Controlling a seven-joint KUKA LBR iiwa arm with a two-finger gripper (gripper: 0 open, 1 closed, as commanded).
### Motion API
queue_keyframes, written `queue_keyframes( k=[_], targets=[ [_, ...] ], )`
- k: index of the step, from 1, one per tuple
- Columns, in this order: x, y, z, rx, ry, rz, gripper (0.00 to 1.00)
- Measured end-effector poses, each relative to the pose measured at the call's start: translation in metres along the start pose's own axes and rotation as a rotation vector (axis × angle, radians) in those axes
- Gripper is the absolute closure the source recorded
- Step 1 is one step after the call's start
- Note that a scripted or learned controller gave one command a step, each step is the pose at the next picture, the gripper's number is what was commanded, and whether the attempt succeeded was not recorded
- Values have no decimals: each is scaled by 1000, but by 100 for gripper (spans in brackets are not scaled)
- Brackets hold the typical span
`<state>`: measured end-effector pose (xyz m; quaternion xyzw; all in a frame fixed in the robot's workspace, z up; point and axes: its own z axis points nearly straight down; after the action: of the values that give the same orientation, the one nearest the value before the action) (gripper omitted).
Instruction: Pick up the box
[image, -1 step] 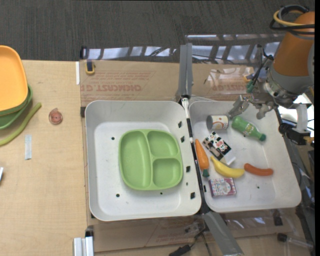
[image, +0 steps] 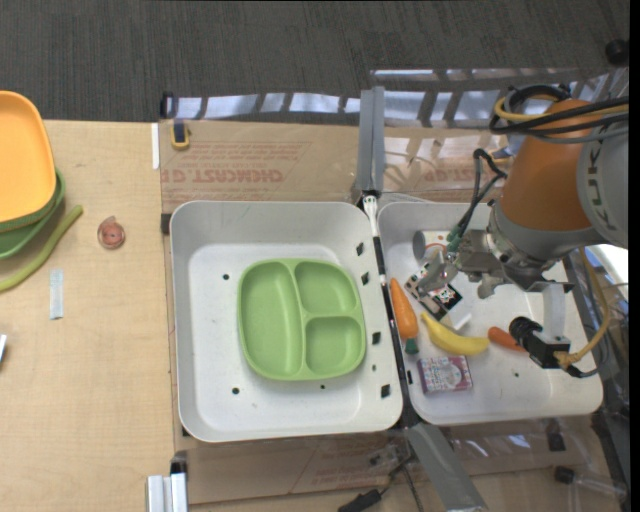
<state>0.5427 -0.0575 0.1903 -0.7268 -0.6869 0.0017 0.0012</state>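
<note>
Box (image: 446, 374) lies flat in the right bin (image: 560, 400), just in front of the banana (image: 453, 337), while the gripper (image: 437, 283) hangs just behind that banana over a small dark item; whether its claw is apart or together I cannot tell. Carrot (image: 403, 308) lies just left of the banana, so a descent here would likely catch fruit or clutter instead, missing the box
</note>
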Motion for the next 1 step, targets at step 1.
queue_keyframes(
  k=[1],
  targets=[
    [-3, -66, 0, 1, 1, 165, 0]
  ],
)
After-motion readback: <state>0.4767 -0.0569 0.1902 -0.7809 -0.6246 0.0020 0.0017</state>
